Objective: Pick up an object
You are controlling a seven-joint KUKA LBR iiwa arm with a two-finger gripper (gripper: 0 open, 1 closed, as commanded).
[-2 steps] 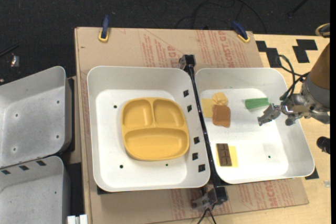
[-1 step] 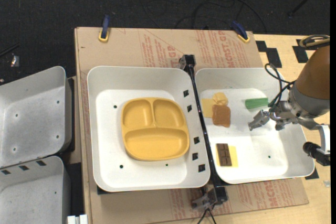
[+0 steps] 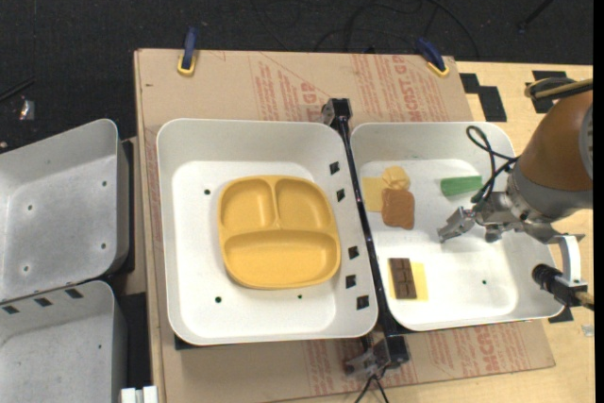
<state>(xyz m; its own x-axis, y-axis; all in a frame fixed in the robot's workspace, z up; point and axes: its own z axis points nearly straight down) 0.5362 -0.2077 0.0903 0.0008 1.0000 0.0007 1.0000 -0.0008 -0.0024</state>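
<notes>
From the camera view, looking down at a slant: two shallow white bins side by side on a brown cardboard-covered counter (image 3: pixel 283 80), held at the top edge by two clamps. In the left bin (image 3: pixel 189 203), a yellow divided plate (image 3: pixel 278 231), lying flat in the middle, well apart from the arm. In the right bin (image 3: pixel 491 297), candidates for picking: a brown block (image 3: pixel 398 209) touching a pale yellow piece (image 3: pixel 376 194), with a crumpled tan lump (image 3: pixel 394 176) just above; a green flat piece (image 3: pixel 461 186) toward the upper right of the bin; a dark chocolate-like bar on a yellow card (image 3: pixel 407 278) near the bottom. Reaching in from the right of the frame, the grey arm with its orange band, the tool (image 3: pixel 460 226) low over the bin floor between the brown block and the green piece, touching neither as far as can be seen. Nothing visible between the fingers; whether apart or together, cannot tell. Probably positioned for a descent on bare floor or a near miss. Around the counter, dark speckled floor, cables at the top of the frame, and white perforated panels (image 3: pixel 57 203) at the left.
</notes>
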